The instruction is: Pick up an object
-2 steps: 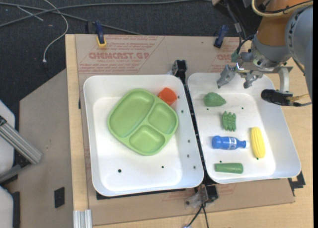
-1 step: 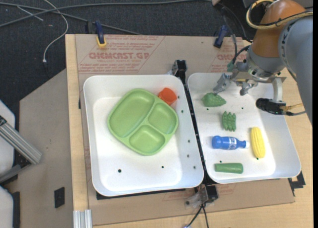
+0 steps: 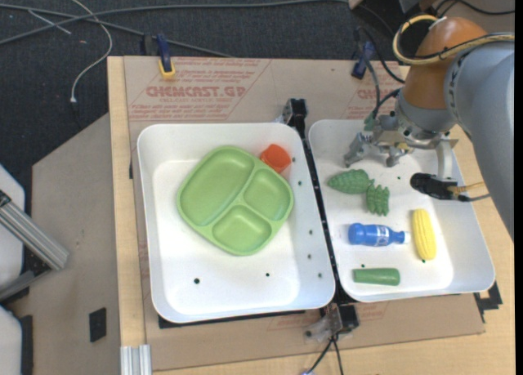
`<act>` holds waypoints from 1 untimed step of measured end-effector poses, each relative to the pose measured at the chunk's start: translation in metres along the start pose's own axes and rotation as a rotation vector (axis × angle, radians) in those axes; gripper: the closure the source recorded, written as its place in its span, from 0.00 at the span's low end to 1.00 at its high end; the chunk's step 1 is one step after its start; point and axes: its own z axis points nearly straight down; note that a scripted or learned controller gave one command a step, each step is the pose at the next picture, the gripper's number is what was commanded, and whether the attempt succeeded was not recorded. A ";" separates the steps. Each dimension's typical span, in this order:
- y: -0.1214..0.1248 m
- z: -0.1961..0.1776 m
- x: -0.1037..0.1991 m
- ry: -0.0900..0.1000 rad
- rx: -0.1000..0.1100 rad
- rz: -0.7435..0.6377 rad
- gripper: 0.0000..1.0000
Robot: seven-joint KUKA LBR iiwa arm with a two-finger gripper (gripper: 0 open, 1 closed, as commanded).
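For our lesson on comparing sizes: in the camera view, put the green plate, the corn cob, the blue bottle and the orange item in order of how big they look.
1. Green plate, by far the largest.
2. Corn cob and blue bottle: they look about alike, so I won't rank them.
3. Orange item, smallest, though the plate partly hides it.

Robotics lab, clamped cardboard sheet (image 3: 204,87) over the table, two white bins (image 3: 155,202) of toy objects, loose cables (image 3: 57,6) on dark carpet
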 end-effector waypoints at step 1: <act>0.002 -0.014 0.000 -0.001 -0.007 0.000 1.00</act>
